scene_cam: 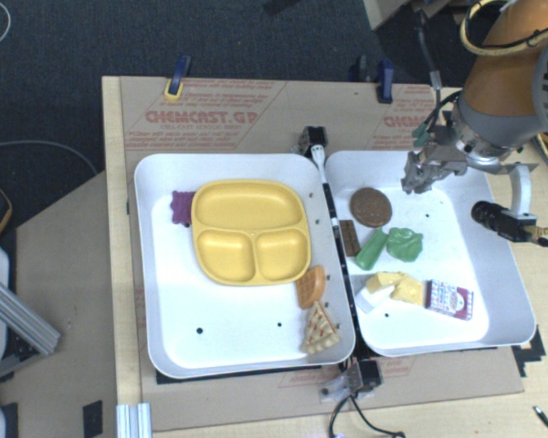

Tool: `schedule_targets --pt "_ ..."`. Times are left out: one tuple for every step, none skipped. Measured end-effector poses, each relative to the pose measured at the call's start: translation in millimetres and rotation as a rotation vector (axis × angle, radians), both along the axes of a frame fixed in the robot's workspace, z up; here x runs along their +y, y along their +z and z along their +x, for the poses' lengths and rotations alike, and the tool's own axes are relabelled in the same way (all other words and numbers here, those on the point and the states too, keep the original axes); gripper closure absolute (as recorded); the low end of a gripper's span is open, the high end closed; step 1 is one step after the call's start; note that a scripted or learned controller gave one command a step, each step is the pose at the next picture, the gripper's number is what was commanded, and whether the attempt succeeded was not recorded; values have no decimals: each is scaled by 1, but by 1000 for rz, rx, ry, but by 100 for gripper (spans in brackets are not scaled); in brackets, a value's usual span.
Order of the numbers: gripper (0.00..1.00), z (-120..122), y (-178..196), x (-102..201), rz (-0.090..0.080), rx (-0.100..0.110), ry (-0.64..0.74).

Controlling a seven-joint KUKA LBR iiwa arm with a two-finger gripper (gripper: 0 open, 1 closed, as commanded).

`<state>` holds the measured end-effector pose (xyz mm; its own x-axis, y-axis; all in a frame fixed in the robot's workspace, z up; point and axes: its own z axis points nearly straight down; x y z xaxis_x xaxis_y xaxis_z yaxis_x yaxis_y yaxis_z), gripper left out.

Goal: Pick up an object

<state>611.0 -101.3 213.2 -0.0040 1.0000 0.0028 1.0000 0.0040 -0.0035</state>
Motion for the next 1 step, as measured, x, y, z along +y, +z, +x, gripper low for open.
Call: schedule_targets --pt "100 -19 11 54 1 -1 2"
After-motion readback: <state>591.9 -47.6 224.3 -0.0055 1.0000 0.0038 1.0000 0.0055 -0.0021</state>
